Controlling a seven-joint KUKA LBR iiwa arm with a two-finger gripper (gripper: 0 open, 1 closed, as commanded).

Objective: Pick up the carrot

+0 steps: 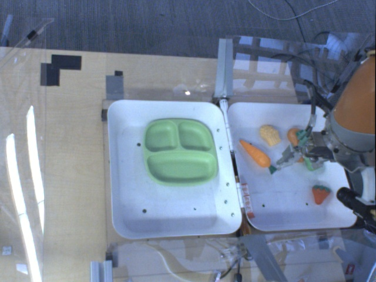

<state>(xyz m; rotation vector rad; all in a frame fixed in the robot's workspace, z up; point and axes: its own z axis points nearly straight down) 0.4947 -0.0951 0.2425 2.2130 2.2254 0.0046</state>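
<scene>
The carrot [255, 153] is orange with a small green top. It lies at a slant near the left side of the right bin [282, 213]. My gripper [298, 160] hangs low over the middle of that bin, just right of the carrot. Its fingers are spread open with nothing between them. The left finger [286, 157] reaches toward the carrot's green end and stops close beside it. The grey arm with its orange band [358, 101] comes in from the right.
The right bin also holds a yellow lumpy piece [270, 135], an orange piece [292, 136] partly behind the gripper, and a red strawberry [320, 194] at the front right. A green divided plate [179, 151] sits in the left bin [126, 175].
</scene>
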